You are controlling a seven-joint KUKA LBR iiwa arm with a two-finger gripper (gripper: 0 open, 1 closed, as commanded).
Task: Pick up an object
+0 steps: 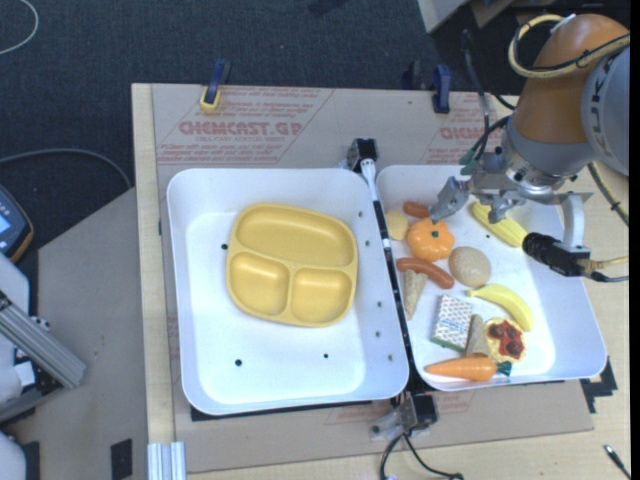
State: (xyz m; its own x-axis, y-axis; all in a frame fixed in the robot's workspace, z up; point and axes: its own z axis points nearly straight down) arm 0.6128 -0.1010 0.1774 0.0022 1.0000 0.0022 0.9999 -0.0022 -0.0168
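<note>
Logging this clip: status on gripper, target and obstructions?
Gripper low over right bin's far end, jaws open, nothing held. Yellow banana just beside it. Orange fruit and sausage close by.

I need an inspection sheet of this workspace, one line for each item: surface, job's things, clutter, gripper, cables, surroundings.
Surface: bench covered by printed brown board, bearing a left bin and a right bin, both white and shallow.
Job's things: right bin holds an orange fruit, a sausage, a beige ball, two bananas, a carrot and a patterned packet.
Clutter: yellow divided plate in the left bin.
Gripper: gripper low over the right bin's far end, fingers spread, holding nothing.
Cables: black cable from the wrist across the right bin; another at the near edge.
Surroundings: dark carpet; clamps on the far edge.
</note>
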